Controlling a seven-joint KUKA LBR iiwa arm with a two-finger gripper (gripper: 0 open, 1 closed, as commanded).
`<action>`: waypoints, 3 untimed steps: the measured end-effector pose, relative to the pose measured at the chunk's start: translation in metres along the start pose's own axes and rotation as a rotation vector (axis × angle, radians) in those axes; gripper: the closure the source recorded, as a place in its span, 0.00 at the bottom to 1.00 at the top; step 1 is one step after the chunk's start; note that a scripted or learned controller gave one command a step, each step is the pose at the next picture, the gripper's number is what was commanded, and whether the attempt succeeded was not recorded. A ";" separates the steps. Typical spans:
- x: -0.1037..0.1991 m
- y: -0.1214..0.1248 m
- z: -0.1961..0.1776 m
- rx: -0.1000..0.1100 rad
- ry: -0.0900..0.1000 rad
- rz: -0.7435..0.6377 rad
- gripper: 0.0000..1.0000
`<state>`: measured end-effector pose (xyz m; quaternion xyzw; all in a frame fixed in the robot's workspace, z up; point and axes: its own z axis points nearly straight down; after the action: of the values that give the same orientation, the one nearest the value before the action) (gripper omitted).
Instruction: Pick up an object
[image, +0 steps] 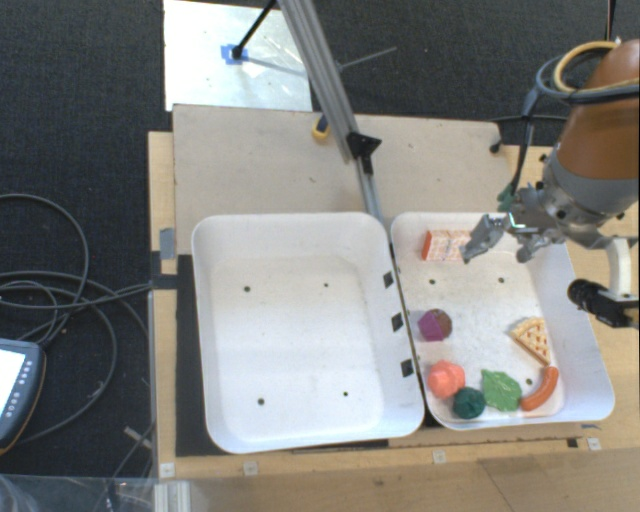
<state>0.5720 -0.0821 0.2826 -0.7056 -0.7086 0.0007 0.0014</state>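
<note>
Above the right bin (598, 385), the arm (597, 140) reaches leftward, its gripper (503, 243) spread wide beside the orange block (443, 245), holding nothing.

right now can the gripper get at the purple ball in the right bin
Probably yes. The purple ball lies alone on bare floor of the right bin, apart from the other toys, with nothing over it. The gripper hangs above the bin's far end, near the orange-and-white block.

You see two bins (300, 235) of smooth, glossy white plastic on a bench (250, 160) of matt, pale board. The toy foods, such as the orange ball (446, 379) and green leaf (501, 389), look like matt plastic. The gripper (505, 240) shows dull grey metal.
</note>
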 end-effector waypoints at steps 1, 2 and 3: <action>0.000 0.001 -0.002 -0.005 0.000 0.002 0.00; -0.002 -0.004 0.059 0.001 0.000 0.004 0.00; -0.001 -0.003 0.101 0.000 0.000 0.004 0.00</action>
<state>0.5692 -0.0826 0.1818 -0.7071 -0.7071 0.0009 0.0015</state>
